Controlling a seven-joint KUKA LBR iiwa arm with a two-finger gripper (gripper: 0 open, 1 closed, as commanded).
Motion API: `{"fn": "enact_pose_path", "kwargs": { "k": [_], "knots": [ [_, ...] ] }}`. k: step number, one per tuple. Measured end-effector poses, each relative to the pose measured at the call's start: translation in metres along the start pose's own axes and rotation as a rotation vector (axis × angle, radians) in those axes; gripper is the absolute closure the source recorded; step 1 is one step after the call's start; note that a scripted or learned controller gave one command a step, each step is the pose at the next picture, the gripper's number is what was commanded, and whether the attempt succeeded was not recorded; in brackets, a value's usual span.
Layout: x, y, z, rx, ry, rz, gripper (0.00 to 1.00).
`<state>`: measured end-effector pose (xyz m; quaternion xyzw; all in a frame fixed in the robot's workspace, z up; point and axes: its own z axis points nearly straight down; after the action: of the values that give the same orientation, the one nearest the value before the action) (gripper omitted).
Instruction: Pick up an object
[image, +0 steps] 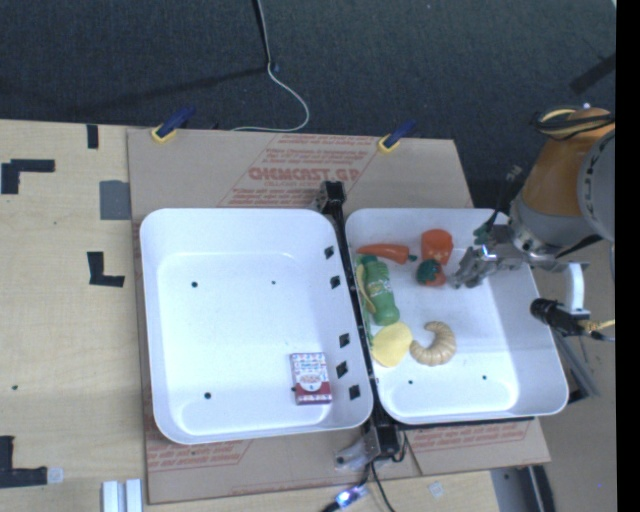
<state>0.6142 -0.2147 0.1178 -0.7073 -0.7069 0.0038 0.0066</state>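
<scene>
Two white bins sit on a cardboard sheet (300, 170) over a wooden bench. The left bin (240, 240) holds just a small red carton (311, 377) near its lower edge. In the right bin (520, 340), toy food crowds the divider side: carrot (384, 252), green bottle (377, 290), lemon (391, 344), croissant (435, 343), tomato (436, 243). The gripper (474, 266) hovers just right of the tomato, holding nothing, its spread unclear.

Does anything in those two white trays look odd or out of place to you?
One thing stands out: a small red and white packet lies alone in the left bin, apart from the rest. The toy foods, among them a green bottle, a croissant and a carrot, sit clustered in the right bin. Nothing looks spilled or damaged.
</scene>
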Motion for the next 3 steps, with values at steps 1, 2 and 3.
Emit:
{"fn": "enact_pose_path", "kwargs": {
  "k": [1, 2, 3],
  "knots": [
    [-0.01, -0.126, 0.036, -0.009, -0.001, 0.007, 1.0],
    [-0.009, -0.088, 0.033, -0.014, -0.004, -0.003, 1.0],
    [0.016, -0.006, 0.032, -0.021, -0.006, -0.006, 1.0]
  ]
}}
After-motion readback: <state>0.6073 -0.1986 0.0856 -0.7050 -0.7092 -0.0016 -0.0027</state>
